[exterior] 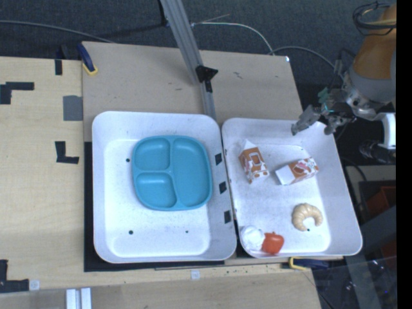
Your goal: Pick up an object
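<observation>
Croissant (307, 215) lies crosswise, horn tips toward the bench's front; gripper (314, 118) spread, holding nothing.

Even, soft overhead light, faint shadows, slightly grainy and soft-focused throughout.

Arm: single unit, entering from the right edge of the camera view; upper section orange-banded, with a grey wrist housing below it; wrist angled down and to the left. Gripper (315, 120): dark, two-fingered, extended leftward from the wrist; poised at the upper right, nothing visible between its fingers (301, 126); finger spread too small and blurred to judge from here.
</observation>
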{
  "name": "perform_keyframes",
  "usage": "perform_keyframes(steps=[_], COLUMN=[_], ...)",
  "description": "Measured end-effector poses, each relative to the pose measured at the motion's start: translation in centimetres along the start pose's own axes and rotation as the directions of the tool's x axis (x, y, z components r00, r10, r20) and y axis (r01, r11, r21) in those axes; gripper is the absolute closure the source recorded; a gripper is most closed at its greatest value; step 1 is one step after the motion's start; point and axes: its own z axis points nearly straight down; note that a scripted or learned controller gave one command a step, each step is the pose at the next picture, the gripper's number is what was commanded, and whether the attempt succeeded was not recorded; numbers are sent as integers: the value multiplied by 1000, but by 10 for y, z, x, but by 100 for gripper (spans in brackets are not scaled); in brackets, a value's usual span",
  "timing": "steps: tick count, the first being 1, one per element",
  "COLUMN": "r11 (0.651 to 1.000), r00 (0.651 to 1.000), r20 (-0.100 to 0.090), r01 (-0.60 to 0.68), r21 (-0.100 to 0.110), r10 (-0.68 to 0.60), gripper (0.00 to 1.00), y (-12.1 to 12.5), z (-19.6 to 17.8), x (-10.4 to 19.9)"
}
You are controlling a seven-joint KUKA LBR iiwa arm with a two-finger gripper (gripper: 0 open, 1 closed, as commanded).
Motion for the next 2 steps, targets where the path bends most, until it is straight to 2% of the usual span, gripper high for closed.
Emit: perform_keyframes(steps=[1, 2], r11=[1000, 1000], r00=[1000, 1000], r20=[0, 0], r01=[0, -1], r21=[0, 4], r10=[0, 1], gripper=[0, 0], y=[0, -2], z=[0, 44], x=[0, -1])
